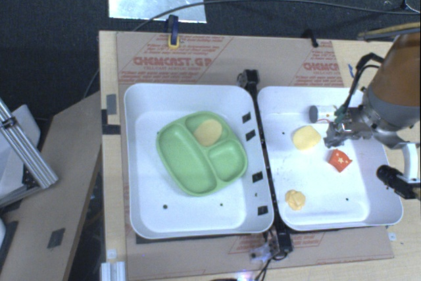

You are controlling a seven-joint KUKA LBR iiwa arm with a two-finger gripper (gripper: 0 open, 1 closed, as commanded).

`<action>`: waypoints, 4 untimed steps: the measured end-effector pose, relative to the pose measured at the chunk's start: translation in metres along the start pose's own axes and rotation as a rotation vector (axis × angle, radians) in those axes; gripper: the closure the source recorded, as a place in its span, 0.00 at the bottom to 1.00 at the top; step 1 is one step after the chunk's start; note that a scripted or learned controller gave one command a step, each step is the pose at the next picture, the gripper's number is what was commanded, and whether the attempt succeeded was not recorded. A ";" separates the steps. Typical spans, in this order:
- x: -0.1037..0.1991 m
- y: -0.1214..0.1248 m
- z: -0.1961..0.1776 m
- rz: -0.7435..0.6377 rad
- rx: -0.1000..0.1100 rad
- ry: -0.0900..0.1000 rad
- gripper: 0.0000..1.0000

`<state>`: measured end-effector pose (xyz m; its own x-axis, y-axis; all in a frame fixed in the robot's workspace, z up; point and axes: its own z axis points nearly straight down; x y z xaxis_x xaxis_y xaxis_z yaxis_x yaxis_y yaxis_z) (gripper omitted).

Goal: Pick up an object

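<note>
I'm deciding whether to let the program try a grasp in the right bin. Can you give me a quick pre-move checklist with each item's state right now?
1. Gripper above the right bin: ok.
2. Pale yellow piece near the gripper and unobstructed: ok.
3. Red item apart from the yellow piece: ok.
4. Small yellow lump away from the bin walls: ok.
5. Jaws open enough for a grasp: cannot tell.
6. Gripper free of any object: cannot tell.

Grey arm (388, 108) with orange band, black cable, dark metal end effector (337, 131).
</note>
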<state>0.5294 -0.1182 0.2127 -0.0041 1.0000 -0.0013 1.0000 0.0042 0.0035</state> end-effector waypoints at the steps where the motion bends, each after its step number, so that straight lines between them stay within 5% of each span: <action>1: 0.000 0.001 -0.022 0.000 -0.001 0.000 1.00; 4: 0.155 -0.008 -0.031 -0.003 0.001 0.002 1.00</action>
<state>0.5211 0.0372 0.2432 -0.0074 1.0000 0.0008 1.0000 0.0074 0.0020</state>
